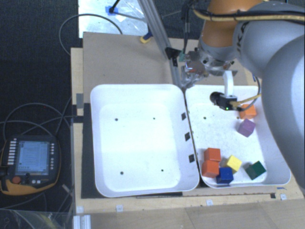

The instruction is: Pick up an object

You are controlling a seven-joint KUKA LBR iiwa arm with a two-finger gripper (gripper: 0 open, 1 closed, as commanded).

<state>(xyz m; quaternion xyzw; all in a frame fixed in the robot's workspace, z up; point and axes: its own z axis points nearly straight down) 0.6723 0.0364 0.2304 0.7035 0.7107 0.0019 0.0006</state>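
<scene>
The hand (189, 78) hangs over the far rim where the left bin (138, 142) and right bin (209, 128) meet, above the desk (124, 56). Nothing shows in its grip, and whether it is wide or narrow cannot be told from this angle. The step in hand looks like the approach: no pick has been made, and every candidate lies in the right bin. An orange block (248, 111) and a purple block (246, 127) sit near each other by the right wall. At the front a cluster gathers: an orange pair (211, 161), a yellow block (233, 162), a blue block (225, 174) and, a little apart, a green block (256, 169). The next move probably calls for a shift towards the front right and a descent on one block. The purple or green one seems the safer choice, since the cluster is packed tight. No brand or label can be read. The screen of the pendant (29, 162), left of the desk, is too small to make out.
</scene>
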